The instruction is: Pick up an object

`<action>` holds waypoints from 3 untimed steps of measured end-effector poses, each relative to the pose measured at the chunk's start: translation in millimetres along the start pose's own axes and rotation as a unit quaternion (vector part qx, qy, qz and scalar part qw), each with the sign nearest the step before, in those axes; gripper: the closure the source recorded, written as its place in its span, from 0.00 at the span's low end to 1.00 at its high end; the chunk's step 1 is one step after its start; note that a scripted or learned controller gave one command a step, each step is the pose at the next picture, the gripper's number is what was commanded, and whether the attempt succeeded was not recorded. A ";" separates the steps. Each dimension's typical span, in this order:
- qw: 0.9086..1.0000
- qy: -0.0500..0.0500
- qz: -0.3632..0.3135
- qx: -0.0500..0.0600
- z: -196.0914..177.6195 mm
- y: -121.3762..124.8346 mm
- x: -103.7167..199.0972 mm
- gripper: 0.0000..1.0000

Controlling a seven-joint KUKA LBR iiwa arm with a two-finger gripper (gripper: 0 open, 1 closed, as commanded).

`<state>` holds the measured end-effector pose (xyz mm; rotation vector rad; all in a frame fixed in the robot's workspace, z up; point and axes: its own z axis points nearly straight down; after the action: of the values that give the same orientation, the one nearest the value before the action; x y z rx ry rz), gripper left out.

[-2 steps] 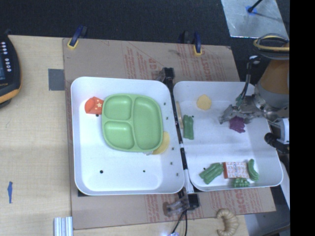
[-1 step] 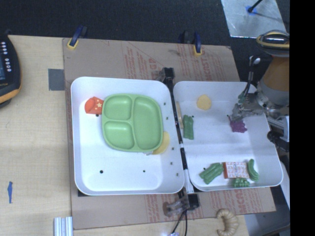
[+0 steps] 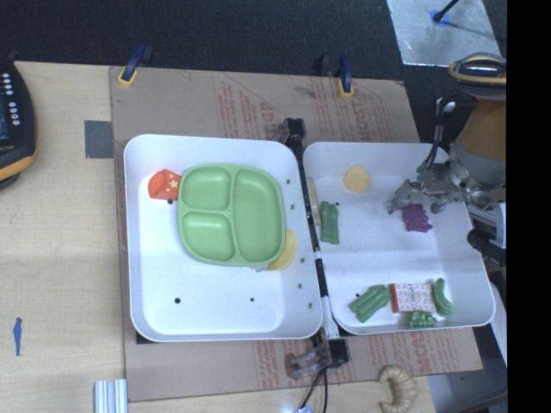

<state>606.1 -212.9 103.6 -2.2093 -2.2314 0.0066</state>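
The gripper (image 3: 419, 198) hangs low in the right bin (image 3: 379, 269), fingers spread apart, just above and beside a purple grape-like toy (image 3: 417, 218), which lies loose on the bin floor. A red-and-white printed packet (image 3: 411, 297) near the front wall carries writing too small to read. The cardboard (image 3: 224, 101) under the bins bears faint red lettering, illegible.

Two white bins side by side on cardboard. In left bin (image 3: 155, 308): green divided plate (image 3: 232, 214), red piece (image 3: 164, 184) beside it. In right bin (image 3: 482, 304): gripper (image 3: 424, 194) just above purple object (image 3: 417, 218), yellow piece (image 3: 357, 179), green vegetables (image 3: 370, 302) near front.
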 end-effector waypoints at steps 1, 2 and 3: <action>1.000 0.000 -0.001 0.000 -11.0 0.3 -0.9 1.00; 1.000 0.000 -0.001 0.000 -10.6 0.1 -0.8 0.00; 1.000 0.001 0.003 0.001 12.9 -8.5 1.7 0.00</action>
<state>597.6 -211.3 90.8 -2.2138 -2.2226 0.0068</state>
